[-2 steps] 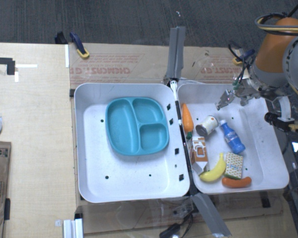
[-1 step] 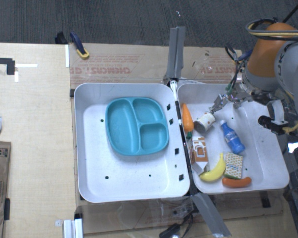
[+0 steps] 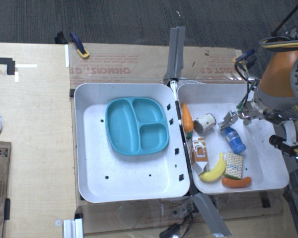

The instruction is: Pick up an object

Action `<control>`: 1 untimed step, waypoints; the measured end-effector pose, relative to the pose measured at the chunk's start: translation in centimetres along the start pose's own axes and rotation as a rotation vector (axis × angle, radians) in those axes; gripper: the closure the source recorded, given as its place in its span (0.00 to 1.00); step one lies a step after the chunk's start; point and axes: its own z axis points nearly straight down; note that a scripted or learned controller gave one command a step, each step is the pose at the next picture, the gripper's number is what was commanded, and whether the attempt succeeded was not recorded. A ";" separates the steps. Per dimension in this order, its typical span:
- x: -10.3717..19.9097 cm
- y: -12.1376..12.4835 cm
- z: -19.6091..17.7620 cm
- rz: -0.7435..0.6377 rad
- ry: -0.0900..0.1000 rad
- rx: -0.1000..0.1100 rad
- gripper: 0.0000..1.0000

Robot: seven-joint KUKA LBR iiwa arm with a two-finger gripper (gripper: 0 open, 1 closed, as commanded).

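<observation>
Worktop: pale wood, seen at the near edge of the view and stretching far to the left of the hand; both bins are carried on it.
Left bin: white and shallow, well to the left of the hand; a teal divided plate is held in it.
Right bin: white, directly under the hand; the small objects are gathered in it.
Arm: grey with an orange band, reaching in from the right, above and behind the hand.
Hand: lowered into the right bin; whether its fingers are open or closed cannot be told, and nothing is seen gripped.
Blue bottle: lying just below the hand, close to its tip.
Can: on its side, just left of the hand.
Carrot: further left, against the bin wall.
Banana: below the hand, beside a patterned box and a sausage.
Orange carton: below and left of the hand.
</observation>
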 end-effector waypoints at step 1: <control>-0.1 0.0 -0.8 0.004 0.000 0.000 1.00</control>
